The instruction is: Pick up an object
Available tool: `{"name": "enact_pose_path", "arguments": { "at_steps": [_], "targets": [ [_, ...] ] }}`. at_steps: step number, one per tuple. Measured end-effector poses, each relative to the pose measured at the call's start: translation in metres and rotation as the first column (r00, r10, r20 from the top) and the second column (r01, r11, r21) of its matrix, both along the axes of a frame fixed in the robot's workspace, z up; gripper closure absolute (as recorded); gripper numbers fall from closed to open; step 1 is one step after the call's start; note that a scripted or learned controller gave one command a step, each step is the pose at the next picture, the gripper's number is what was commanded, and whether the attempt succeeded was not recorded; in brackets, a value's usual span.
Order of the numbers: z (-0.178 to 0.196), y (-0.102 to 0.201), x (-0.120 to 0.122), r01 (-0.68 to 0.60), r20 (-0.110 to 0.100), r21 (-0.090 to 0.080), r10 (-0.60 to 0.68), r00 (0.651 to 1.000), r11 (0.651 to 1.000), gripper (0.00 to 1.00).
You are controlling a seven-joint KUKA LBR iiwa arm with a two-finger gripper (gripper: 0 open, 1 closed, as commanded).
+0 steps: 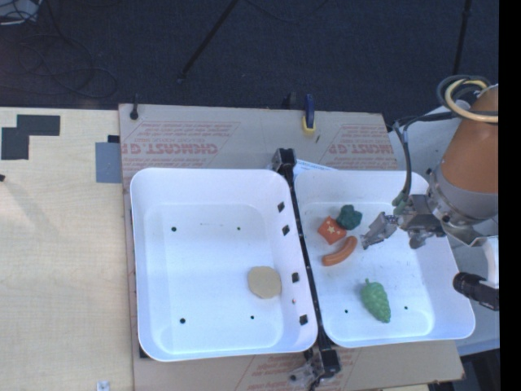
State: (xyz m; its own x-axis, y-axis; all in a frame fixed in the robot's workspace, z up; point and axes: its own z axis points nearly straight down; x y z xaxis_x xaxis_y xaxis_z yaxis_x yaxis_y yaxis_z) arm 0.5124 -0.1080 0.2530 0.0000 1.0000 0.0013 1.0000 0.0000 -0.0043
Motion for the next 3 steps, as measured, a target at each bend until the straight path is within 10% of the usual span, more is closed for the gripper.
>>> {"name": "enact_pose_path", "arguments": {
  "at_steps": [1,2,3],
  "targets": [
    [0.147,-0.042,0.031,-0.001,0.020,-0.007,0.001,1.000,1.000,0.00],
    [0.253,-0.110,-0.040,0.008,0.014,-0.008,-0.008,1.000,1.000,0.00],
    [0.255,-0.106,-0.036,-0.002,0.001,-0.002,0.002,1.000,1.000,1.00]
  ]
}}
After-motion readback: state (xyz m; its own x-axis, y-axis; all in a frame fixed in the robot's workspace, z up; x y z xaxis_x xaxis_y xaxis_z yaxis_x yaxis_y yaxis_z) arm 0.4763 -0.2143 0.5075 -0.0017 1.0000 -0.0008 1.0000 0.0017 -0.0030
